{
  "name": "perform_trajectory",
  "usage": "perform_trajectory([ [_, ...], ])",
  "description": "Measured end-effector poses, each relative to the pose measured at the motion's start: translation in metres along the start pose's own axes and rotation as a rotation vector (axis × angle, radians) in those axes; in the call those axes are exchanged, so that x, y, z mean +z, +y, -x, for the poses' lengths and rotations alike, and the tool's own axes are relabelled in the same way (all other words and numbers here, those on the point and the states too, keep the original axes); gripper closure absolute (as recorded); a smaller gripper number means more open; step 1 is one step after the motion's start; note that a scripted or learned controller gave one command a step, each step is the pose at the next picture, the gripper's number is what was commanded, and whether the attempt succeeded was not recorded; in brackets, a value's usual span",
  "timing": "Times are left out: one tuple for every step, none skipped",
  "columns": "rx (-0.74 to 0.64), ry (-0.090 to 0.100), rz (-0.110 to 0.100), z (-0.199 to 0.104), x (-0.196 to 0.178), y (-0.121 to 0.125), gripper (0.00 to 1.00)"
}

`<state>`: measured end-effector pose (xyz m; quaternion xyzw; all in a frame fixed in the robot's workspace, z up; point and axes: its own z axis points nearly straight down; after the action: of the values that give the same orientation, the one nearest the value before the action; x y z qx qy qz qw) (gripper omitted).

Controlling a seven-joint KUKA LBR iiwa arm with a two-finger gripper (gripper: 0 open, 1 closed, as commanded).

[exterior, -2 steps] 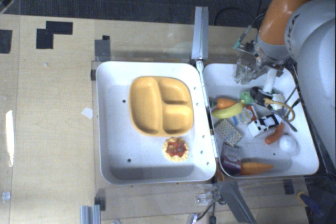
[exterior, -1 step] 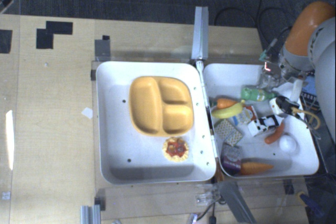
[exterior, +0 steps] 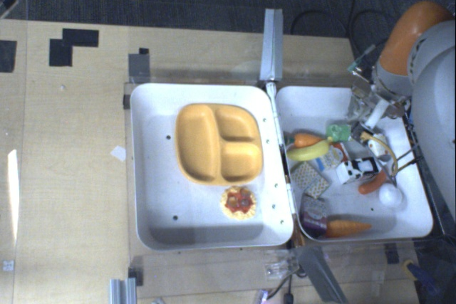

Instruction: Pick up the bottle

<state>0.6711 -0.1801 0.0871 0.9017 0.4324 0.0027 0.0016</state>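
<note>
The right bin point(exterior: 420, 221) holds a pile of small items. A small white object with a dark label point(exterior: 354, 169), possibly the bottle, lies on its side near the bin's middle. My gripper point(exterior: 362, 116) hangs over the bin's upper right part, just right of a green block point(exterior: 339, 132) and above the white object. The wrist and cables blur into the clutter beneath, so nothing can be made out in its grasp. The arm's orange band point(exterior: 419, 19) is at the far right.
Around the white object lie a banana point(exterior: 308, 151), a carrot point(exterior: 306, 139), a grey mesh pad point(exterior: 311, 180), a red sausage point(exterior: 371, 185), a white ball point(exterior: 390, 197), a purple item point(exterior: 313, 215) and another carrot point(exterior: 348, 227). The left bin point(exterior: 153, 174) holds a yellow divided plate point(exterior: 217, 142) and a toy pizza point(exterior: 239, 201).
</note>
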Motion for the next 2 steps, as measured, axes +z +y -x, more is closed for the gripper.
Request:
perform_trajectory([
  [0.255,-0.001,-0.002,-0.011,0.000,-0.017,1.00],
  [0.685,0.000,-0.002,-0.013,0.000,-0.039,1.00],
])
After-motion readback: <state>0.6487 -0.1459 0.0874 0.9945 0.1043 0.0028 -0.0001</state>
